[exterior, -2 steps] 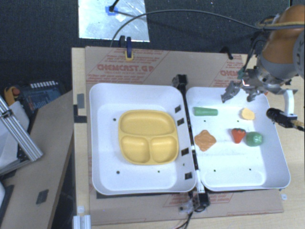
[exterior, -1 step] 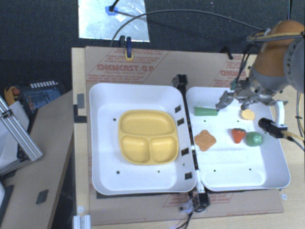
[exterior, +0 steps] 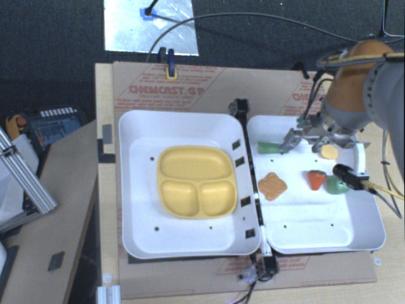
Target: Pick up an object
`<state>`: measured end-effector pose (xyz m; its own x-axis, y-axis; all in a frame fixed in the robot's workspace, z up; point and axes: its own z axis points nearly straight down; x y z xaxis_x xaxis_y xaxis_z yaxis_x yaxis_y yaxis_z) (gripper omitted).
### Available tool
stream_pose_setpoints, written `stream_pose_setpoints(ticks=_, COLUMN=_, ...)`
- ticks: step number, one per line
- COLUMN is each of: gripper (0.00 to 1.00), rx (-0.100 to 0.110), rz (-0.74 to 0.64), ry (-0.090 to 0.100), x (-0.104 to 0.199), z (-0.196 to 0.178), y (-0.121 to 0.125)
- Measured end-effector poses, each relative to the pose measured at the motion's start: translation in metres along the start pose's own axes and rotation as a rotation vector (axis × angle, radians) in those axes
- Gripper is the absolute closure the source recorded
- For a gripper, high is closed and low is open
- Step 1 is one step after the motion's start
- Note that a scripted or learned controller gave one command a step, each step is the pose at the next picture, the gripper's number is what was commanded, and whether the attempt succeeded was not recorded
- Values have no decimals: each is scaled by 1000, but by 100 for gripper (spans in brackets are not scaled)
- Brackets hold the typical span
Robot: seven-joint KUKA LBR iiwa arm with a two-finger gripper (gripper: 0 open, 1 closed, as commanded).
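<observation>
Our gripper point(exterior: 302, 138) hangs over the right bin point(exterior: 316, 230), fingers parted around nothing, beside a green piece point(exterior: 268, 147) and a pale yellow piece point(exterior: 329, 151). We see a tan piece point(exterior: 272, 186) and red piece point(exterior: 316, 180) nearby; a yellow tray point(exterior: 193, 181) fills the left bin point(exterior: 136, 170)

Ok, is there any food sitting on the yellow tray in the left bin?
No, the yellow tray has bare compartments; the food pieces, such as the toast, lie in the right bin.

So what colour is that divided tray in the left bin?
Pale yellow. The tray shows plainly in the camera view, lying in the white left bin.
</observation>
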<state>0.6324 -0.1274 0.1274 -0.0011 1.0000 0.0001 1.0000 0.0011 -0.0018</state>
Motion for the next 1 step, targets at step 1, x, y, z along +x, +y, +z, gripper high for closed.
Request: stream_pose_setpoints(ticks=1, gripper=100, rx=-7, rz=1, ry=-1, x=-1, z=-14, y=2)
